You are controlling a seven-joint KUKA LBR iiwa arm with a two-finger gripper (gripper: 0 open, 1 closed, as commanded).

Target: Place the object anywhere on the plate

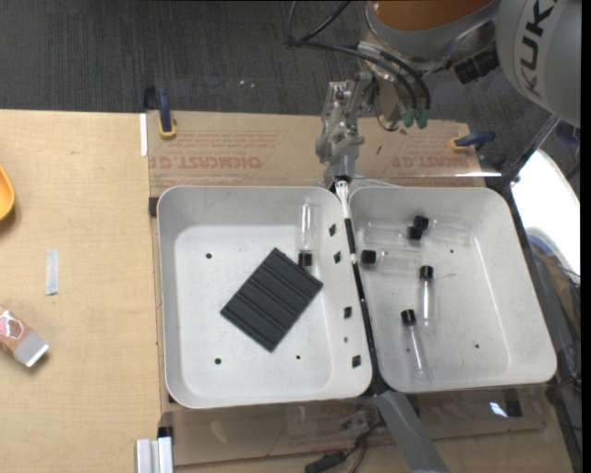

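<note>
Nearest the camera is the front rim of the two white bins: the left bin [185, 369] and the right bin [526, 351], touching along a shared central edge. Above the far end of that edge hangs the gripper [340, 171], carried by the grey arm [434, 28] with its orange band. Its fingers point down and sit close together; nothing shows between them. Below and left of the gripper, in the left bin, lies the dark ribbed plate [271, 298], flat and turned diagonally. Just below the gripper, near the left bin's right wall, lies a clear vial with a black cap [305, 238], beside the plate's upper corner but apart from it. Below and right of the gripper, several more clear vials [420, 305] lie scattered in the right bin.
</note>
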